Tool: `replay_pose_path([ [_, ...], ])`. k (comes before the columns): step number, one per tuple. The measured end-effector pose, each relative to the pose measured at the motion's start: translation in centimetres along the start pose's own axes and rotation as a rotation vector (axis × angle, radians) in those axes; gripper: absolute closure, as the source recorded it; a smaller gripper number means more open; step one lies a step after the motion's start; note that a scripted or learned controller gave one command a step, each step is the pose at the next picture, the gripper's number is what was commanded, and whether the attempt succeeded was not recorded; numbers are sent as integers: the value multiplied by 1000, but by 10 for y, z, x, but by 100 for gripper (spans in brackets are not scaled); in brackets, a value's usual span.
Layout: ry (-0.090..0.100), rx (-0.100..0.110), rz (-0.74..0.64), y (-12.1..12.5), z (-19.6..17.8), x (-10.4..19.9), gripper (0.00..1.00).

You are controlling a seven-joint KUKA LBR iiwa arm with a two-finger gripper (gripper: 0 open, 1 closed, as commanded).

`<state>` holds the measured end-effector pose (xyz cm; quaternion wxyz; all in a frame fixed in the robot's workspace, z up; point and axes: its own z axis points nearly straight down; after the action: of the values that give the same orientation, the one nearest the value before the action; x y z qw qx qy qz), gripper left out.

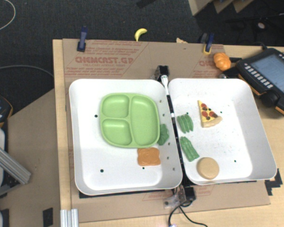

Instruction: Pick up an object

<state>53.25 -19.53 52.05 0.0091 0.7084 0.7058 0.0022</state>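
We are looking first at the near part of the table [33, 126], where the right bin [246, 126] is holding a round tan cookie [208, 168] close to its near rim, and the left bin [85, 174] is holding an orange-brown toast piece [148, 157] just near of a green divided plate [130, 119]. Moving farther, we are finding two green bean pods [185, 136] lying along the right bin's left wall, one beyond the other, and a third green piece [163, 134] sitting against the plate's right edge. Farther still, a pizza slice [208, 114] is resting well apart from the rest in open floor. We are judging these to be light, stiff plastic toys, somewhat slippery; the cookie seems the easiest pick, taken across its round sides. We are unable to tell the pincer's state, so we are not guessing.
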Motion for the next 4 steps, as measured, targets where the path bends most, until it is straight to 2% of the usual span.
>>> replay_pose_path([
  [1, 13, 26, -1, -39, 98, 1, 100],
  [2, 13, 26, -2, -58, 188, 8, 100],
  [3, 2, -6, -8, 18, 2, 17, 100],
  [4, 12, 25, -2, -14, 98, 22, 100],
])
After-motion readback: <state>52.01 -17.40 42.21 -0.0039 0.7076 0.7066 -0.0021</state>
